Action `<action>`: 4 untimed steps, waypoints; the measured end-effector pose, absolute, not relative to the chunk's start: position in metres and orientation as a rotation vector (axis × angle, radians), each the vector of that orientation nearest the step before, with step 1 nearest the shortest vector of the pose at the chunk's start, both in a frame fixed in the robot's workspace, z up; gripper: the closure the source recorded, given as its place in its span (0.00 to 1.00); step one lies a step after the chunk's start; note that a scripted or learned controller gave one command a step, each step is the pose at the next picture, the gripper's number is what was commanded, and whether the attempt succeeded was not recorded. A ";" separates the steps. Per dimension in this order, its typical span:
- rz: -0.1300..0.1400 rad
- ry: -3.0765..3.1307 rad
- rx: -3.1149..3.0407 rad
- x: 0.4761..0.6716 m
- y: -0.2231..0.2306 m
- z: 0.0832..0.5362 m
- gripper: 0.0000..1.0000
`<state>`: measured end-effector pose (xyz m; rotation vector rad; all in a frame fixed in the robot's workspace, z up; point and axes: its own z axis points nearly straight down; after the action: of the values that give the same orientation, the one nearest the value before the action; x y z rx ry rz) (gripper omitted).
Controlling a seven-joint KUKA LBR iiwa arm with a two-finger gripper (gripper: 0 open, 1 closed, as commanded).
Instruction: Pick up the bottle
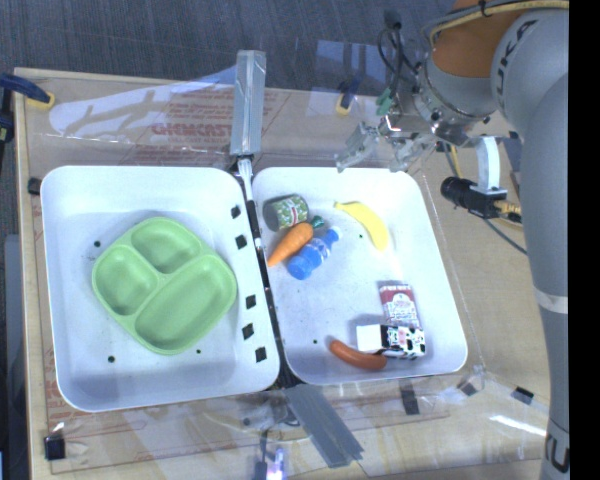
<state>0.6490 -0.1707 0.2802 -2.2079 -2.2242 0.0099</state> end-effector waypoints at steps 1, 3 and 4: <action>0.008 -2.464 -1.935 0.649 -0.153 0.284 0.00; 0.006 -2.335 -2.092 0.600 -0.185 0.090 0.00; 0.012 -2.334 -2.084 0.599 -0.185 0.097 1.00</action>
<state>0.5988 -0.1850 0.0973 -2.0843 -2.3343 0.0120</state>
